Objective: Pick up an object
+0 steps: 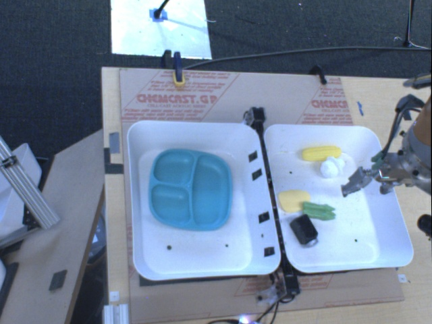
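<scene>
The gripper (370, 178) hangs over the right part of the right bin (388, 248), and nothing sits between its fingers. They look spread apart, though at this slant and blur that is only a fair guess. The things it could pick lie to its left in the same bin: a yellow banana-shaped piece (321, 153) at the far side with a small white lump (329, 169) touching it, and nearer, a flat yellow piece (294, 200), a green piece (318, 211) lying against it, and a black block (304, 229) just beside those.

The main risk is crowding. Because the pieces touch in both clusters, a closing finger may land on a neighbour and push the target aside, or catch two at once. The low, flat yellow piece could slip under the fingertips. The blue divided plate (190, 189) in the left bin (145, 248) lies well apart.
</scene>
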